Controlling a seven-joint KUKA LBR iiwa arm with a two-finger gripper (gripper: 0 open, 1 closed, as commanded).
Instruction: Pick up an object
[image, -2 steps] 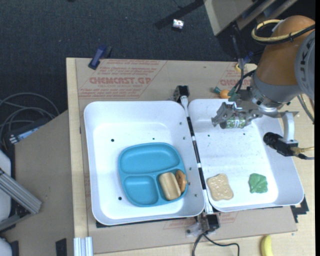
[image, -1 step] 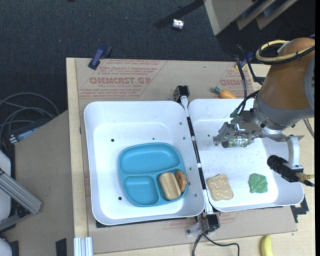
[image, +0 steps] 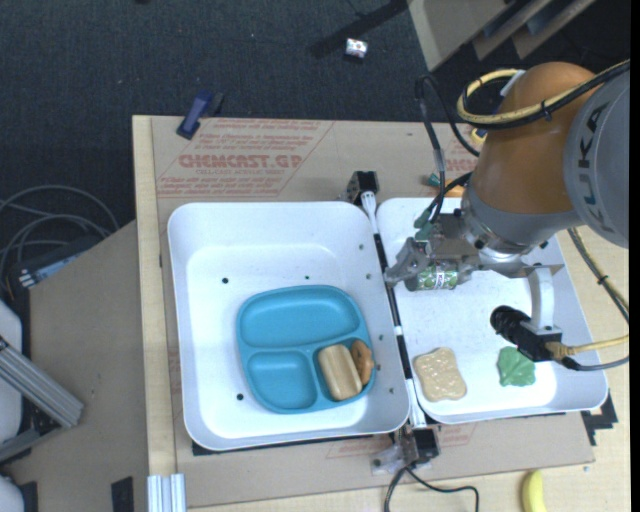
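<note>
- Objects for picking number three in the right bin (image: 575, 395): a tan, bumpy cracker-shaped piece (image: 440, 375) near the front left corner, a small green leafy-looking piece (image: 517, 367) to its right, and a small can-like thing with a green label (image: 437, 278) at the bin's left wall.
- One tool (image: 420, 265) sits low at that can-like thing; whether it grips the thing or how wide it stands, I cannot tell.
- One grey arm with an orange band (image: 530, 140) comes in from the right, with yellow and black cables looped on it.
- Two shallow white bins lie side by side on the desk (image: 150, 300), both smooth plastic with rounded corners.
- One light-blue divided tray (image: 290, 345) lies in the left bin (image: 200, 250), with three compartments.
- One brown bread-like roll (image: 343, 369) rests in the tray's front right compartment.
- One brown cardboard sheet with red print (image: 240, 155) covers the desk behind the bins.
</note>
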